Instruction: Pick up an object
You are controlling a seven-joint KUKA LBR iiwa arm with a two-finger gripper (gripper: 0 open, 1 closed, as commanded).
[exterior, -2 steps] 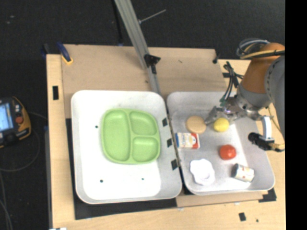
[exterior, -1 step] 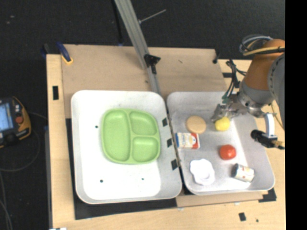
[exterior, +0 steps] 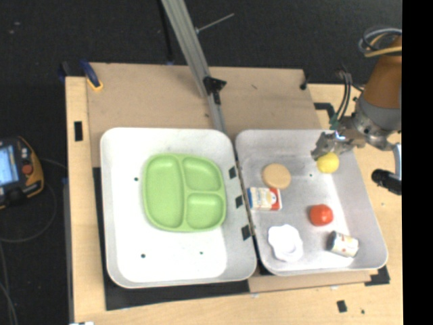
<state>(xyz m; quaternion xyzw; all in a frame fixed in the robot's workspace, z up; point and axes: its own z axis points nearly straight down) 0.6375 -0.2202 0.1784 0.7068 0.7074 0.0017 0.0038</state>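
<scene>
My gripper point(exterior: 329, 145) hangs over the far right part of the right bin point(exterior: 362, 202). A small yellow round object point(exterior: 328, 162) sits right at its tip, touching or nearly touching it; I cannot make out whether it is gripped. Other objects lie in the same bin: a tan round disc point(exterior: 277, 176), a red and white carton point(exterior: 264, 198), a red ball-like object point(exterior: 321, 214), a white crumpled object point(exterior: 285, 242) and a small white pack with a red end point(exterior: 344, 244).
The left bin point(exterior: 122, 249) holds a green divided plate point(exterior: 184, 192). A grey metal bar point(exterior: 193, 53) slants down to the gap between the bins. The arm's orange band point(exterior: 385, 80) is beyond the right bin's far corner.
</scene>
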